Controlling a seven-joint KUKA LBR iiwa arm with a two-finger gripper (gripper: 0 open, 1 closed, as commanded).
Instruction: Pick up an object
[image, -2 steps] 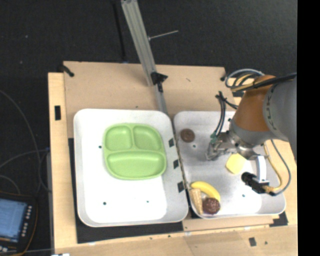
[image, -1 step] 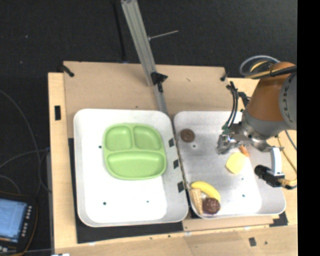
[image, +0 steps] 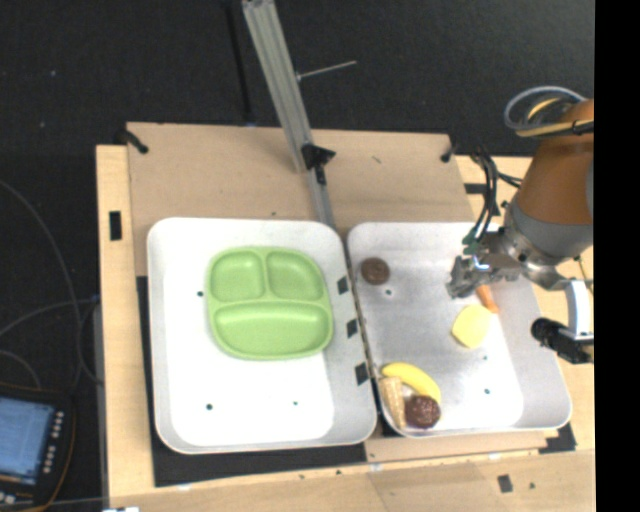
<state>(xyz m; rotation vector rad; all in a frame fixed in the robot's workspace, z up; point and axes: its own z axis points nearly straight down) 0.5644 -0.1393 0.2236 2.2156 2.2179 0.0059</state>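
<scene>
We see the grey two-finger gripper hovering just above a pale yellow rounded chunk; grip state's unclear.

Matt white plastic bins, glossy green plastic tray, bare wooden bench.

The setting is a robotics laboratory test cell. A plywood bench stands on dark floor covering and carries two shallow white bins, fixed side by side with black brackets. An aluminium mast rises from the bench's far edge. Loose cables run along the floor, and a handheld control pendant lies beyond the bench's near left corner.
</scene>
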